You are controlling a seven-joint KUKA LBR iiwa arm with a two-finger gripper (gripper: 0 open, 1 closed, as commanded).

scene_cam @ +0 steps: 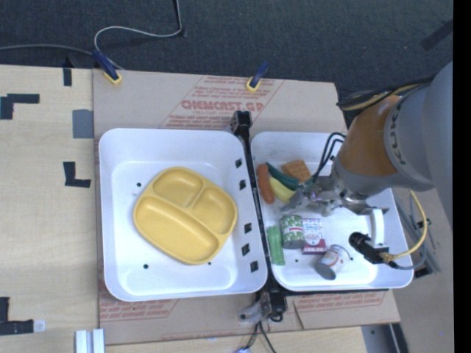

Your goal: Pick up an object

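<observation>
Reaching in from the right, the arm [390, 145] sets its gripper [313, 195] low over the right bin [383, 274], amid crowded items: carrot [264, 183], packet [302, 232], can [331, 261]. Jaw state: cannot tell. The left bin [118, 197] has open rim around a yellow tray [185, 214]. Cardboard [221, 105] reads "CHEMCAST".

One fixed overhead camera looks down aslant on both white bins [110, 197].
</observation>
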